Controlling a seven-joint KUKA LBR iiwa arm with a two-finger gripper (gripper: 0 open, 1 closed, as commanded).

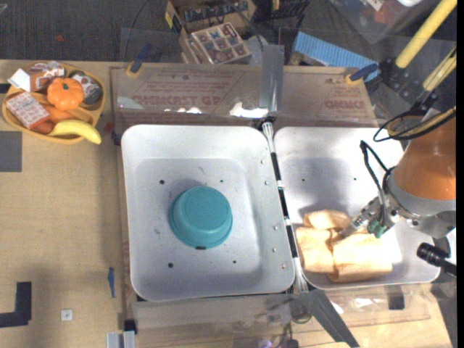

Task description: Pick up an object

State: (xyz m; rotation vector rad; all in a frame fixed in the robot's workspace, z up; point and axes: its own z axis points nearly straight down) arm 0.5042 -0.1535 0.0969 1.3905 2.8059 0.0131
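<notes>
Seen from above at a slant, the wooden bench (58,216) carries two shallow white bins side by side. The left bin (145,165) holds a teal bowl (201,217) turned upside down near its middle, well apart from the walls. The right bin (319,151) holds a cluster of tan, bread-like blocks (341,251) crowded into its near part, with one pale block lying across the others toward the near right corner. The grey arm, with its orange band (428,172), reaches in from the right over the right bin, a black cable looping beside it. The tool (365,224) sits low at the top right edge of the tan blocks, touching or just above them; whether it is spread or pressed together cannot be told, and no block can be seen pinched in it. At the far left of the bench, a yellow dish (22,118) holds toy food, with an orange pumpkin (65,94) and a yellow banana (76,130) among small printed packets.
</notes>
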